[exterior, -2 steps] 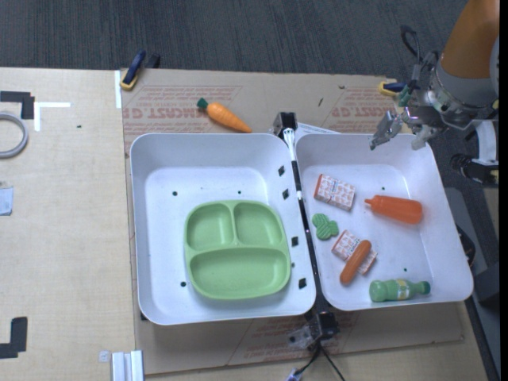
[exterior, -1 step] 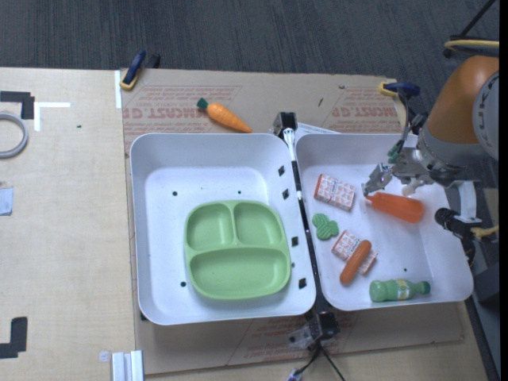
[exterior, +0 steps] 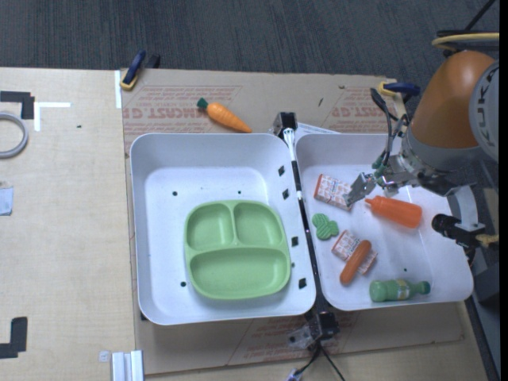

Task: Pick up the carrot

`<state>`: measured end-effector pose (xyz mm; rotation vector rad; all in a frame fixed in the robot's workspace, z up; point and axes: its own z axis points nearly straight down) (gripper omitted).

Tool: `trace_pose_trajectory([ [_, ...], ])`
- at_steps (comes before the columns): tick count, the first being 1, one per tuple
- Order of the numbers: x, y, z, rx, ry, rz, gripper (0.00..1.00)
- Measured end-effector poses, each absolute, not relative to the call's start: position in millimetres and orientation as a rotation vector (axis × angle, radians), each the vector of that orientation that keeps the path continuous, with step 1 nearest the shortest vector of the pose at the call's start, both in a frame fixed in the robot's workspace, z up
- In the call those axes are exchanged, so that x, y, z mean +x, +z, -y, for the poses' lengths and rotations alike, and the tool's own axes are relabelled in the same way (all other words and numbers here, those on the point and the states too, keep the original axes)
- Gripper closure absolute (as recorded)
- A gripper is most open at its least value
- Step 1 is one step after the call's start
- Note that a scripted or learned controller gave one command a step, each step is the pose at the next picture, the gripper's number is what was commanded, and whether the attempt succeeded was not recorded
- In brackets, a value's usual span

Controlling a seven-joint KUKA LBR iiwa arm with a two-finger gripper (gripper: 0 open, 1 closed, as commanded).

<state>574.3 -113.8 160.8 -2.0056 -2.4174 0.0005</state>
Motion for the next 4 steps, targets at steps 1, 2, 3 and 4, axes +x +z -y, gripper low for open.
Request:
trace_pose_trajectory([
  [1, 607.9, 205, 166, -1.624, 0.000, 2.693, 0.00],
  [2, 586.2, 132, 161, -1.265, -0.001, 2.877, 0.00],
  [3, 587.1, 142, 161, -1.270, -0.002, 2.879, 1.00],
  [4, 516.5, 92, 179, -1.183, -0.001, 2.912, 1.00],
])
